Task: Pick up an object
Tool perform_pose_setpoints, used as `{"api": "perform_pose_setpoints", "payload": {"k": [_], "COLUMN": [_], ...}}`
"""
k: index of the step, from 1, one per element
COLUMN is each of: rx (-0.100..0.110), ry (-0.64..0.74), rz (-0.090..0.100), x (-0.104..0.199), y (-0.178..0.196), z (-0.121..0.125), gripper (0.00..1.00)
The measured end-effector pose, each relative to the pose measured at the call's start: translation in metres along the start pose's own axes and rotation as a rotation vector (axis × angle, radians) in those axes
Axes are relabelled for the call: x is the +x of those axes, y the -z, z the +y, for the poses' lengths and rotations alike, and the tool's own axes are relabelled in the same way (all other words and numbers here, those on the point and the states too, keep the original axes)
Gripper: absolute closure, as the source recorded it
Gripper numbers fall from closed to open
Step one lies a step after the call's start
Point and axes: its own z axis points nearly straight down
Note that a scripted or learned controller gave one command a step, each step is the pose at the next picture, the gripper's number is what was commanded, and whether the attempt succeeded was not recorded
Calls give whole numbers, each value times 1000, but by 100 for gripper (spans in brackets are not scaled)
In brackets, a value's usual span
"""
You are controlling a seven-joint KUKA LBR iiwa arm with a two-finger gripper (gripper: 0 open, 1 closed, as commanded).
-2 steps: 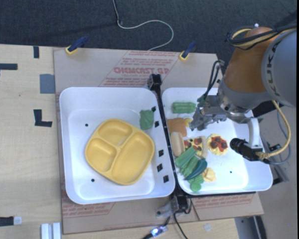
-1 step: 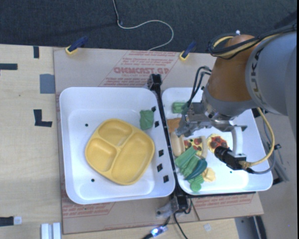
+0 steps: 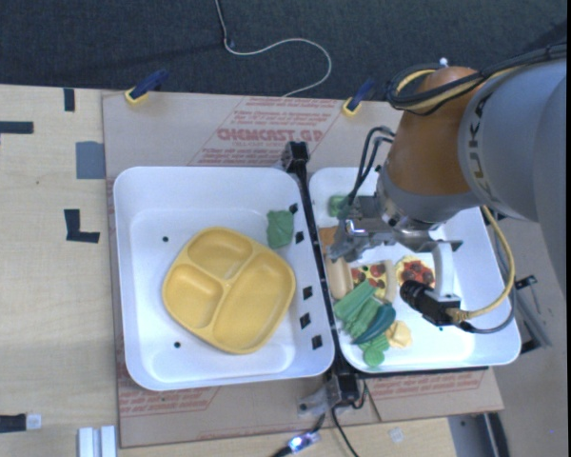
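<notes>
Arm [image 3: 457,150] over right bin [image 3: 485,350]; cardboard [image 3: 257,131] lettering mirrored, unreadable.

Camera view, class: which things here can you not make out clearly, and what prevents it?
- Pincer: the wrist blocks it from above; open or shut is unclear.
- Right bin: the arm covers its upper part.
- Toy food pile: pieces overlap and are too small to name.
</notes>
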Motion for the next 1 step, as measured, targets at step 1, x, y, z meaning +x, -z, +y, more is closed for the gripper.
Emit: {"api": "perform_pose_setpoints", "payload": {"k": [1], "rx": [-3], "ry": [-2], "rz": [-1], "x": [-7], "y": [20], "z": [-3], "gripper": [100]}}
